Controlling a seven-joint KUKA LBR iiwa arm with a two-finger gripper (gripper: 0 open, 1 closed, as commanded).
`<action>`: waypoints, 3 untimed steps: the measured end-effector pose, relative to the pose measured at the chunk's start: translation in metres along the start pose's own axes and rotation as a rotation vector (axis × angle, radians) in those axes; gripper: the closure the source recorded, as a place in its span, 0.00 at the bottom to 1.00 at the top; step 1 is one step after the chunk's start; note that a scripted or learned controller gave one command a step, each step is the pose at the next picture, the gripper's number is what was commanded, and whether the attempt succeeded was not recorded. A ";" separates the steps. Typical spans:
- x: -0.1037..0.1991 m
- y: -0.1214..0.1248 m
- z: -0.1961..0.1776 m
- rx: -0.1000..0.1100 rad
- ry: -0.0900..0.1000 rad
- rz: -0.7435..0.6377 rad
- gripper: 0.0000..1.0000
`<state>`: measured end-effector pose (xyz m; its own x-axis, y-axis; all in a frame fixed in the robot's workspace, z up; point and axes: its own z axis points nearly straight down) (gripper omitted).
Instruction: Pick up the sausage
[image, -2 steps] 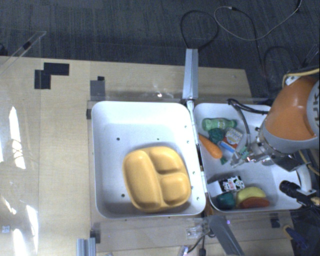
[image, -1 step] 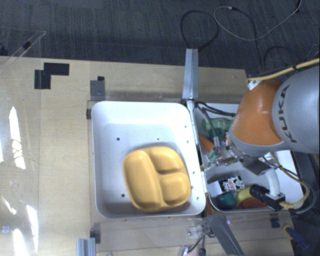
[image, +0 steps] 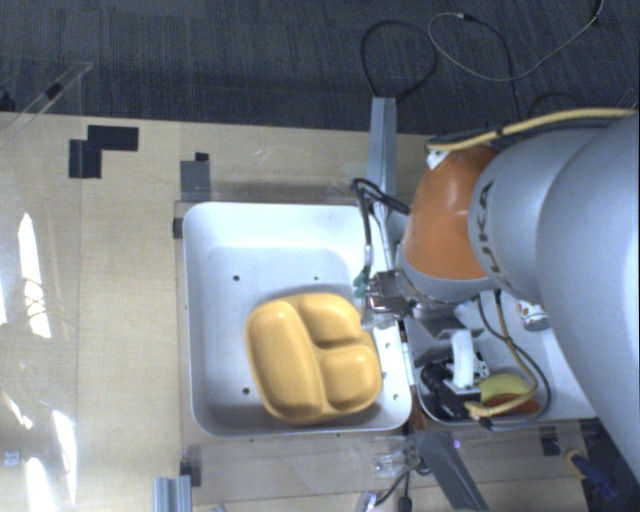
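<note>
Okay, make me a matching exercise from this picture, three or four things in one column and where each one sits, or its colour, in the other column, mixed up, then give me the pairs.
Things
1. big yellow three-lobed bread-like block
2. left shallow white bin
3. orange band on the grey arm
4. black L-shaped mark

Descriptions
A. on the wooden bench top, upper left
B. just above the wrist, right of centre
C. holds the yellow block
D. lies in the bin's lower right part

Pairs: 1-D, 2-C, 3-B, 4-A

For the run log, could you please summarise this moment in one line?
arm: over right bin | gripper: hidden | left bin: holds yellow three-section tray | sausage: not identifiable | grasp: unconfirmed
</note>
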<state>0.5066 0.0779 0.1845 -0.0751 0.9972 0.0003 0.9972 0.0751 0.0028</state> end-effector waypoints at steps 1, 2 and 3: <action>0.002 0.038 -0.031 0.001 -0.001 0.137 1.00; -0.006 0.038 -0.011 0.001 -0.001 0.172 1.00; 0.015 0.067 -0.005 0.000 0.000 0.231 1.00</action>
